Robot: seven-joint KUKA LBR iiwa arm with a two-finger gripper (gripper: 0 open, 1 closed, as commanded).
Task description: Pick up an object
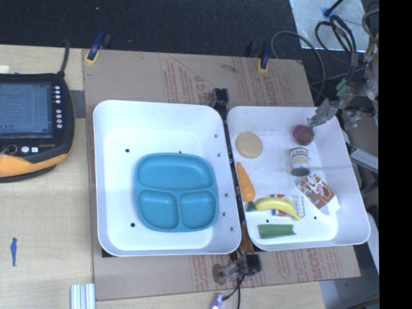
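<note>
Two shallow white bins sit side by side; the left bin (109, 172) holds a blue sectioned plastic tray (175, 190), and the right bin (351, 198) carries the pickable clutter. From where I stand, the gripper (320, 116) hangs at its far corner, just beside a small round purple fruit (302, 133) (a plum, perhaps). Whether its fingers are spread or closed I cannot tell. Nothing looks lifted yet, so the grasp and the raise both remain.
</note>
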